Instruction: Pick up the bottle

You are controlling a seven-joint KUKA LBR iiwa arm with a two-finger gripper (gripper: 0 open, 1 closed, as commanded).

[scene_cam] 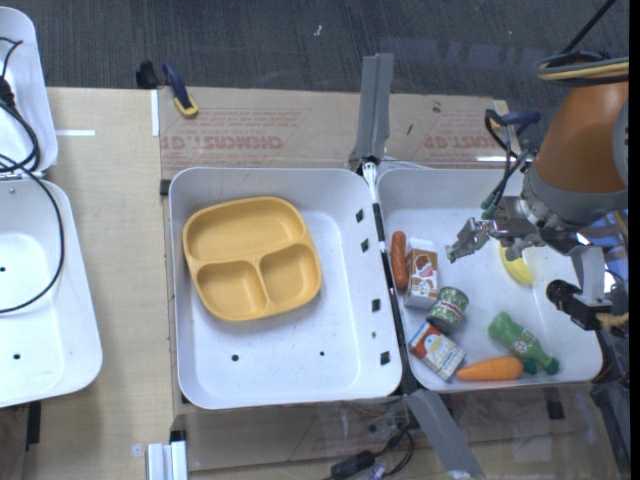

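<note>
Carrot (pixel 489 370) and green bottle (pixel 520 343) in right bin (pixel 470 226) (end effector (pixel 470 243) parted, unladen).

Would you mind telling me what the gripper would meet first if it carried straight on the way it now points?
The gripper points toward the view's left and slightly down. Going straight on, it would probably meet the small carton first, with the sausage just beyond; its height above them is unclear.

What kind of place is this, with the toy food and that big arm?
Probably a robotics lab test bench. A grey and orange robot arm reaches over two white bins, one holding a yellow divided plate, the other play food such as a green bottle and carrot.
</note>
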